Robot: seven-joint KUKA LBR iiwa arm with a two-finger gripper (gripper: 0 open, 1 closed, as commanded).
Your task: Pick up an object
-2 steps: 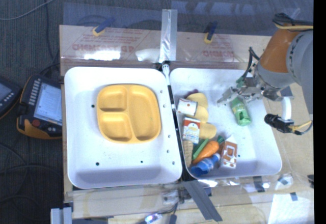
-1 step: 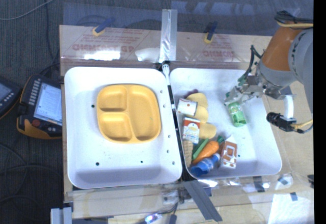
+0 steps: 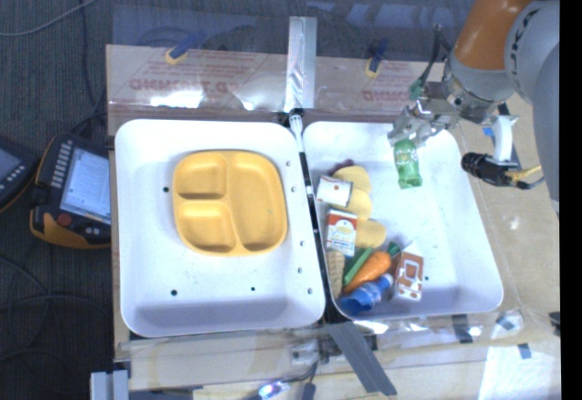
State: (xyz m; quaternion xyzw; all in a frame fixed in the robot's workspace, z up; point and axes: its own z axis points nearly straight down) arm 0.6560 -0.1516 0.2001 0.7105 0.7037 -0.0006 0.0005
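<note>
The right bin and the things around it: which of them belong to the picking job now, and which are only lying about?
In the job:
- tool, over the right bin
- green bottle, hanging between its fingers

Lying about:
- carrot
- blue bottle
- small cartons
- yellow tray in the left bin
- pendant beside the bench

Single fixed overhead view, angled obliquely downward; both shallow white plastic bins (image 3: pixel 136 235) are framed whole, the grey arm (image 3: pixel 509 16) entering from the right.
</note>
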